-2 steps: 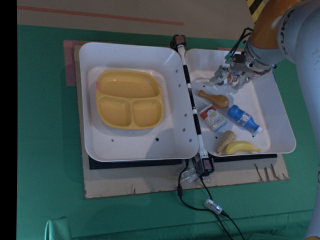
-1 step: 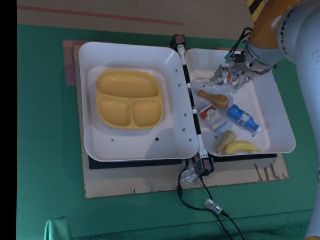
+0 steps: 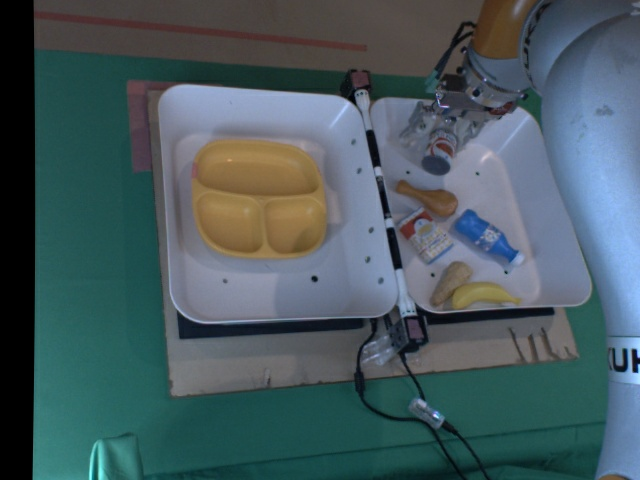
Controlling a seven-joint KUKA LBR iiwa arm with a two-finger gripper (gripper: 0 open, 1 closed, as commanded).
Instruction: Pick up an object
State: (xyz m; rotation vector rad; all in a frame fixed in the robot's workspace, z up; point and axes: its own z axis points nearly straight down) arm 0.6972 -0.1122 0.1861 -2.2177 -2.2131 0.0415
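Note:
My gripper (image 3: 440,138) hangs over the far left part of the right bin (image 3: 540,193). A small red and white can (image 3: 439,151) with a dark round end sits tilted between its fingers, and the fingers are closed against its sides. Nearer in the same bin lie a brown drumstick (image 3: 428,198), a red and white box (image 3: 425,236), a blue bottle (image 3: 487,236), a tan potato (image 3: 450,281) and a yellow banana (image 3: 483,294).
The left bin (image 3: 190,288) holds a yellow divided plate (image 3: 260,198). A black and white hinge strip (image 3: 382,203) runs between the bins. Cables (image 3: 420,408) trail over the green bench in front. The grey arm (image 3: 590,148) covers the right side.

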